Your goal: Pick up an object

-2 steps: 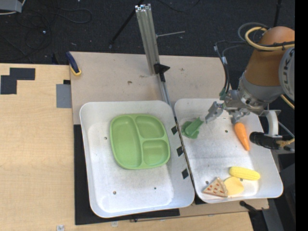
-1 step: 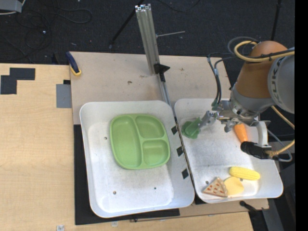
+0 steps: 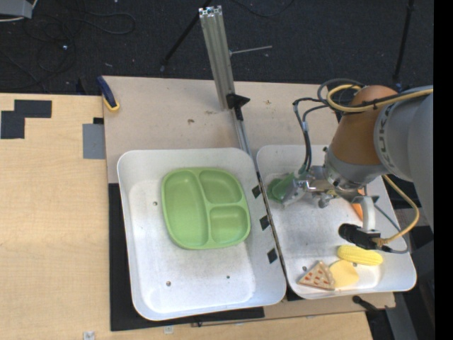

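Arm (image 3: 368, 140) is lowered over the right bin (image 3: 311, 253), a green object (image 3: 282, 188) at its nine o'clock, presumably targeted; jaws' state cannot be told.

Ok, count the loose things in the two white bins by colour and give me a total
Green: 2, the divided plate and a small green item by the gripper
Yellow: 2, the corn cob and a pale yellow piece
Tan: 1, the waffle wedge
Orange: 1, a partly hidden piece
Total: 6

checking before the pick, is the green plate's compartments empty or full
Empty: the green plate in the left bin shows bare compartments.
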Tool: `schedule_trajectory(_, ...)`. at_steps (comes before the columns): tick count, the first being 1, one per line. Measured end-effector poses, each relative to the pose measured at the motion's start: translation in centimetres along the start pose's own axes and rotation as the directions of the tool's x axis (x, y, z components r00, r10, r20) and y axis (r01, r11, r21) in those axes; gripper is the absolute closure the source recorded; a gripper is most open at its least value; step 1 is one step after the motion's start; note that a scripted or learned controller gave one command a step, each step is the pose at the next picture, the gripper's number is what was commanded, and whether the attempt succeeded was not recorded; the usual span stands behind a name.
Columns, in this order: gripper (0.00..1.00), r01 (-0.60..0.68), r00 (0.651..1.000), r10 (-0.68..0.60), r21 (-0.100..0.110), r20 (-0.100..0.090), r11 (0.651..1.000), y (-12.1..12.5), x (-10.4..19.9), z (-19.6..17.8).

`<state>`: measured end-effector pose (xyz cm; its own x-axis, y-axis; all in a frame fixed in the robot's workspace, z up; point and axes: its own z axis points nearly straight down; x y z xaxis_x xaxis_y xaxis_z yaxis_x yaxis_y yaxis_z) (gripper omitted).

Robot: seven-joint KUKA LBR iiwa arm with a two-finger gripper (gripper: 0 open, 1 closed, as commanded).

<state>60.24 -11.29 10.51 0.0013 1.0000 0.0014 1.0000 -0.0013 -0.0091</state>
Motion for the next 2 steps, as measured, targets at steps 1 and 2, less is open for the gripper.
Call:
schedule_trajectory(1,1.0,-0.003,1.0,0.003,-0.004,0.001,1.0,0.1,-0.1,-1.4)
schedule_trajectory(2,1.0,-0.001,1.0,0.001,-0.011,0.002,1.0,0.1,-1.1,-7.1)
